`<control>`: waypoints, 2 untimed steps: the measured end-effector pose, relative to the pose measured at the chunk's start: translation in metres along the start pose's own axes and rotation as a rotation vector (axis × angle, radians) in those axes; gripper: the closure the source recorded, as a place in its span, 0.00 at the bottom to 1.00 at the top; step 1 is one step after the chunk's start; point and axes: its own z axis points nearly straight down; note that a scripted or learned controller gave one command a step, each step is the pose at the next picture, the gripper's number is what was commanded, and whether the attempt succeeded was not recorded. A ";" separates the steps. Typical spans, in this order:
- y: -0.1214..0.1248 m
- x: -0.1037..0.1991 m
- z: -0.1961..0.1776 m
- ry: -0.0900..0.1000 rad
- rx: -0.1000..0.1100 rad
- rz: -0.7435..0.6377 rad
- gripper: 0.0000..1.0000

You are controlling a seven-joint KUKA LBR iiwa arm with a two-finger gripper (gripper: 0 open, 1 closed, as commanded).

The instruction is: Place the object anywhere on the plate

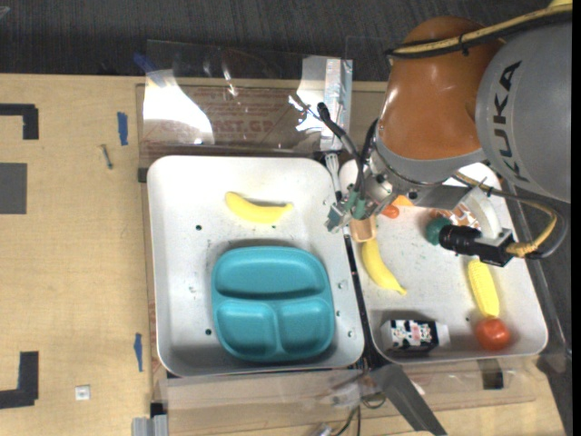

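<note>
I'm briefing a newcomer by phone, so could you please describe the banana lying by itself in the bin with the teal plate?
Start at the left white bin, the one with the teal divided plate. Above the plate, towards the bin's far edge, lies the small yellow banana. The other banana, in the right bin, lies just below the claw with other items around it.

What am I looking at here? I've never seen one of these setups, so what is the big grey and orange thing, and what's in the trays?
One camera looks down at a slant on two white trays. The big grey and orange thing is a robot arm reaching in from the right; its gripper sits at the divider, above one end of a banana. The left tray has a teal plate and another banana. The right tray also has corn, a tomato and a small bottle. Nothing is visibly held.
</note>
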 end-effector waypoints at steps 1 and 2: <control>-0.040 0.038 -0.044 0.005 0.006 -0.183 1.00; 0.001 0.110 0.032 0.011 0.015 -0.155 1.00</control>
